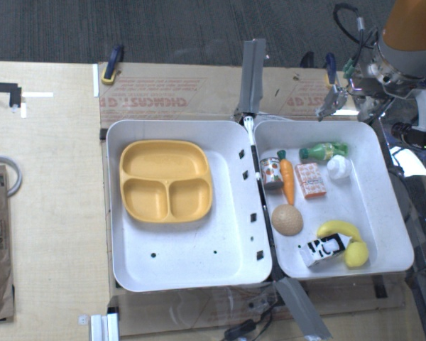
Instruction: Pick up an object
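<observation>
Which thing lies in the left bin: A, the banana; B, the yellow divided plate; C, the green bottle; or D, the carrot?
B: the yellow divided plate lies in the left bin, while the carrot, banana and green bottle lie in the right bin.

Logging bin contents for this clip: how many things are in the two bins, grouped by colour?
Yellow: 3, the divided plate, banana, lemon
Orange: 2, carrot, small box
Green: 1, bottle
White: 2, round object, black-printed carton
Tan: 1, ball
Red-labelled: 1, can
Total: 10
</observation>
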Controlling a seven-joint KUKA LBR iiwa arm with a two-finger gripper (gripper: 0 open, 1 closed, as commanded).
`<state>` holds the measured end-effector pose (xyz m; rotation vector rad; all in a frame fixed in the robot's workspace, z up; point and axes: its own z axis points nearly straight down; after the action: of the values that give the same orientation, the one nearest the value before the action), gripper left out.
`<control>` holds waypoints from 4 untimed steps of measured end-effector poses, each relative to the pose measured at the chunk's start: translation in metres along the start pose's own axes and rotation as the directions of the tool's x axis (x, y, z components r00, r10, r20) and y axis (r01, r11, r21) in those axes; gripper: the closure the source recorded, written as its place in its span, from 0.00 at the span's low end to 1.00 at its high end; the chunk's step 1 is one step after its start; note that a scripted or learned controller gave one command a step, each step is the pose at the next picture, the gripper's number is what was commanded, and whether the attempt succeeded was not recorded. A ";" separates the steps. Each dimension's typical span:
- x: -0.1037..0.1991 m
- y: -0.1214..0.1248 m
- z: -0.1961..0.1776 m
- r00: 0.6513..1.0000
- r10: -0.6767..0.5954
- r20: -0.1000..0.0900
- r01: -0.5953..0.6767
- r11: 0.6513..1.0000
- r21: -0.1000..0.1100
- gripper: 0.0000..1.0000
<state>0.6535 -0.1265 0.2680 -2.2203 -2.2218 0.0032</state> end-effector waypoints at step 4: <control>0.026 -0.087 0.165 1.000 0.027 0.000 -0.027 1.000 -0.005 0.00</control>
<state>0.5665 -0.1011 0.1036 -2.2530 -2.1937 -0.0017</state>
